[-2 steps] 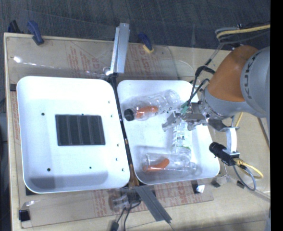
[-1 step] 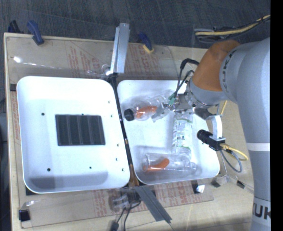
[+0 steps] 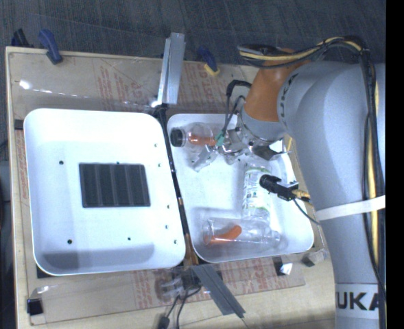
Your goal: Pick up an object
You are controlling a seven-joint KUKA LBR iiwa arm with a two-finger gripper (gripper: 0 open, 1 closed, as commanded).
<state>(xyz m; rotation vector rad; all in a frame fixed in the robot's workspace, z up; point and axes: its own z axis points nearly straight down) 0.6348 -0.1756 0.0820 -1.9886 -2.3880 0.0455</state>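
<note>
Over the right bin (image 3: pixel 304 242), the gripper (image 3: pixel 230 144) is lowered at the far end, beside a clear item with an orange part (image 3: pixel 200 141); whether anything is held cannot be told. Nearer, a clear bottle (image 3: pixel 254 190) and a clear packet with orange contents (image 3: pixel 232 233) are seen. A dark grate (image 3: pixel 114 184) is set in the left bin (image 3: pixel 51 142).

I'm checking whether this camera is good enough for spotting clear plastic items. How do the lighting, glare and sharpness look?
Camera view: the white bins are bright and nearly washed out; the clear bottles in the right bin blend into it, edges faint. A soft shadow lies along the left bin's near wall. The whole picture is slightly soft; the gripper is a cluttered blur.
</note>
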